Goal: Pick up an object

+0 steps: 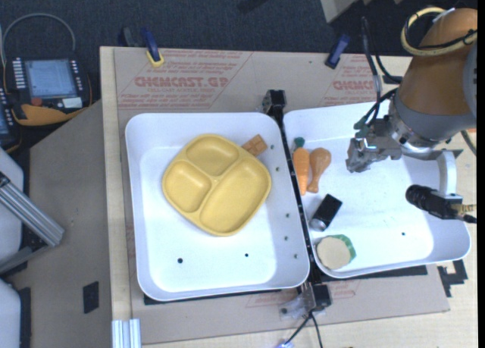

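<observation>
Gripper state unclear, two bins, one yellow tray, one carrot

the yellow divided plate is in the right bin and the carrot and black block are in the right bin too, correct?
Not quite. The camera view shows the yellow divided plate lying in the left bin, not the right one. The carrot and the black block are indeed in the right bin.

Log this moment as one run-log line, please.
tool: above right bin, nothing seen held | carrot, black block: left side of right bin | yellow tray: left bin
</observation>
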{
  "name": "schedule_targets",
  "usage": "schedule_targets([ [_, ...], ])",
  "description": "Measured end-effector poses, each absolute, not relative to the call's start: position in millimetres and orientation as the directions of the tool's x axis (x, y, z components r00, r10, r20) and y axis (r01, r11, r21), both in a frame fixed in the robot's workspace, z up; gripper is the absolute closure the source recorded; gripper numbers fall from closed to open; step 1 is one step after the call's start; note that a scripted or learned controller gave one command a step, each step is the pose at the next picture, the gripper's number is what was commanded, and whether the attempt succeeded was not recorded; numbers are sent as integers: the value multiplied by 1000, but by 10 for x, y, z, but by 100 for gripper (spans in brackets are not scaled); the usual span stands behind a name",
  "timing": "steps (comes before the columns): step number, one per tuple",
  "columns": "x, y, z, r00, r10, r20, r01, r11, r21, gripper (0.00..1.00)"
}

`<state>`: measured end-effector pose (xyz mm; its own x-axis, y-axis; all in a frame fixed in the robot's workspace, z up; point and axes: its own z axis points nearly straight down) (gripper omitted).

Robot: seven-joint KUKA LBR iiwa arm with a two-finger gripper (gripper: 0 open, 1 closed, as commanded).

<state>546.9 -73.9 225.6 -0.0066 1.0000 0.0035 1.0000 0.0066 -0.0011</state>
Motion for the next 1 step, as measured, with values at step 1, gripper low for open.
schedule_targets([
  [1, 5310, -180, 2181, -6, 1000, 3, 1000, 6, -3, 100],
])
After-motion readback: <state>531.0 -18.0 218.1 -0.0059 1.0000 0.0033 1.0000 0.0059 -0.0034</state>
